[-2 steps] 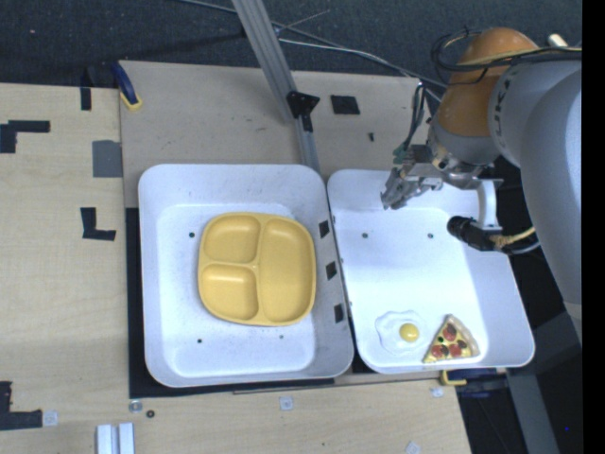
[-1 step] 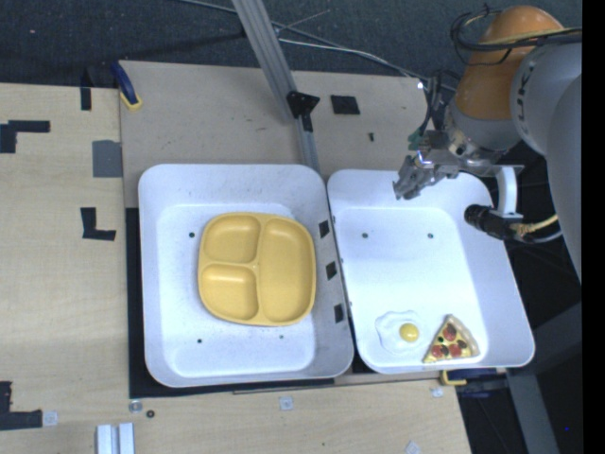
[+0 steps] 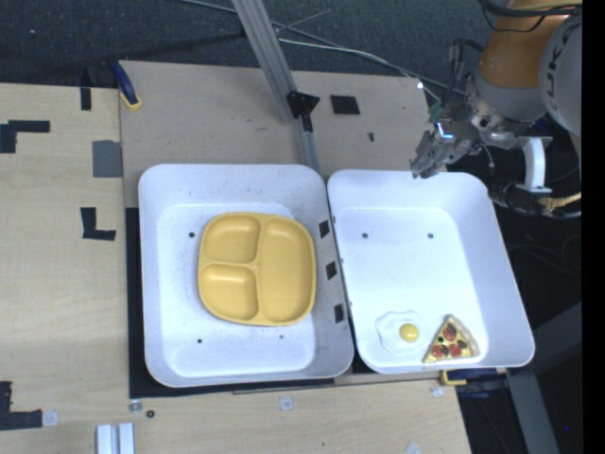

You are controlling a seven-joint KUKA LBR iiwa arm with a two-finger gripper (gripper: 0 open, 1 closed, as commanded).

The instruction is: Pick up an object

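Yellow divided plate (image 3: 256, 269) flat in left bin, frame centre-left. Fried egg (image 3: 399, 332) and pizza slice (image 3: 452, 340) side by side, lower right, right bin.

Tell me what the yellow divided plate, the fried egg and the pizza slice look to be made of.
Yellow three-compartment plate: probably moulded plastic, smooth with a soft sheen and rounded ridges. White fried egg with yellow yolk: likely toy plastic or rubber, flat, uniform colour, glossy yolk. Triangular pizza slice with red toppings: seemingly a toy too, plastic or foam; too small to tell which.
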